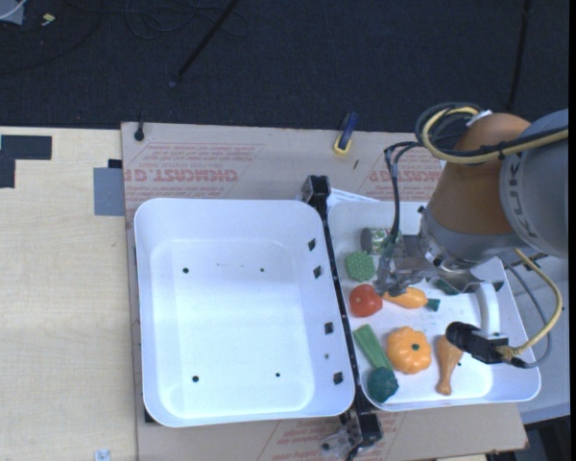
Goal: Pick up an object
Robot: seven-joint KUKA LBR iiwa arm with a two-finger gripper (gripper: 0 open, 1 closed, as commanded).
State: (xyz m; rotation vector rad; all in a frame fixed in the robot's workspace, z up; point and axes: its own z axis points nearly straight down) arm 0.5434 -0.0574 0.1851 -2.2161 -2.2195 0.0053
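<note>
The end effector (396,275) hangs low in the right shallow white plastic bin (518,388), crowded by toys; whether its grip is wide or narrow I cannot tell. Just beside it lie a round red tomato (365,301) and a small orange carrot (408,299), perhaps touching it. The left white bin (232,310) offers open room on the pale wooden worktop (48,305).
</note>
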